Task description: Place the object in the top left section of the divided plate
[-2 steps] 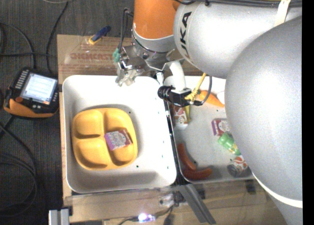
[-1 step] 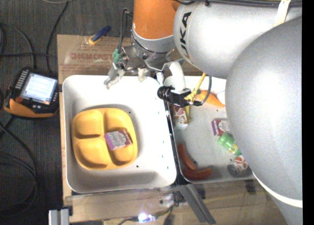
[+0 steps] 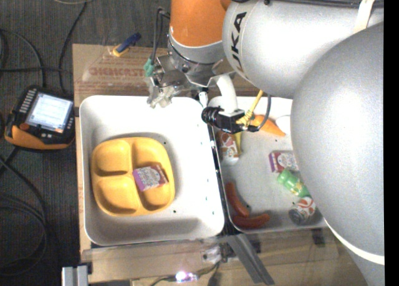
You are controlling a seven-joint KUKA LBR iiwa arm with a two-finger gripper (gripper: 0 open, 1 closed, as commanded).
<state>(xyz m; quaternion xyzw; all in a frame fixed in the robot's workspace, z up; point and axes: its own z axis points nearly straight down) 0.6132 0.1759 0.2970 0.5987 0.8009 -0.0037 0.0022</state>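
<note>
View from above the bench. The left bin (image 3: 87, 113) holds a yellow divided plate (image 3: 107, 185), set near the bin's middle so that every section is open to a reach from above. A small pink packet (image 3: 150, 177), judged to be the task's object, lies flat on the plate's right half. It appears to rest across the ridge between two sections rather than inside one. The top left section (image 3: 111, 156) shows bare yellow, so the placement reads as not yet achieved, or as having missed its target.

The gripper (image 3: 163, 90) hangs over the far rim of the left bin, well apart from the packet and the plate, with nothing seen in its grasp. Whether it is open or closed cannot be told, because the wrist hardware hides it from this slant. The arm (image 3: 262, 29) crosses above the right bin (image 3: 274, 225), which serves as a store. In it lie a sausage (image 3: 244, 210), a carrot (image 3: 272, 126), a second packet (image 3: 280, 159), a green toy (image 3: 290, 182) and a can (image 3: 303, 210), scattered and mostly apart.

A likely next move is a fresh descent on the pink packet, then a short carry leftward. The ridge under the packet may tilt it and spoil the grip.
</note>
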